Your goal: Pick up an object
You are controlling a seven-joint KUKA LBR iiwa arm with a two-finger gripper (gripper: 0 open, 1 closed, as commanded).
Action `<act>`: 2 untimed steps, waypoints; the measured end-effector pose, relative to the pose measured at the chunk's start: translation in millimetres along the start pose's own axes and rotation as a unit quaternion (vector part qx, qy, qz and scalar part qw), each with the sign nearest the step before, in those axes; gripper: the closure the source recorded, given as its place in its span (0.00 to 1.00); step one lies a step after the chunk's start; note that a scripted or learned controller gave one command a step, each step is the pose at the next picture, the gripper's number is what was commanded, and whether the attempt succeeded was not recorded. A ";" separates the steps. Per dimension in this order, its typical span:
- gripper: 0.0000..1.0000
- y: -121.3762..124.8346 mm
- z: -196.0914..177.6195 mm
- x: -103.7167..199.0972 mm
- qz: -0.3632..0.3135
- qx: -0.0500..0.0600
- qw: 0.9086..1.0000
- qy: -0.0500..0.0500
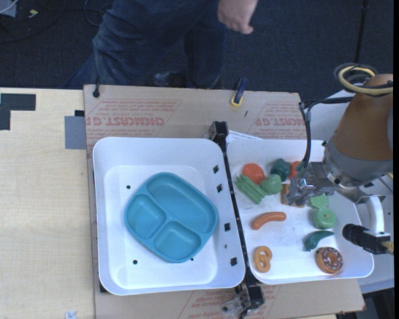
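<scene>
My gripper [297, 191] hangs low over the middle of the right bin [365, 266], reaching in from the right. Just left of it lie a green bean bundle [250, 189], a light green piece [272, 183] and a red-orange tomato [253, 172]. A dark green piece [279, 167] sits behind it. An orange sausage [269, 219] lies in front of it. A green round piece [324, 217] and a leafy green piece [319, 201] are close on its right. Nothing can be seen held.
The left bin [109, 178] holds a blue divided plate [170, 216]. A pretzel [261, 258], a teal piece [317, 239] and a brown donut [329, 260] lie along the right bin's front. A person [236, 10] stands behind the bench.
</scene>
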State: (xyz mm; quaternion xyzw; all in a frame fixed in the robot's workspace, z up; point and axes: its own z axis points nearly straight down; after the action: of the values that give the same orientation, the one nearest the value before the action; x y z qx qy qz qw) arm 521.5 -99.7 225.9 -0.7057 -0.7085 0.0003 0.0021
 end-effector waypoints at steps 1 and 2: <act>1.00 -0.4 5.7 49.1 0.000 0.000 1.000 0.000; 1.00 17.1 -6.4 70.9 0.001 -0.001 1.000 -0.001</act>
State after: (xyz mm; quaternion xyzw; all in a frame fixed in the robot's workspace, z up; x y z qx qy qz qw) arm 538.3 -28.7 232.3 -0.7063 -0.7080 0.0004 0.0012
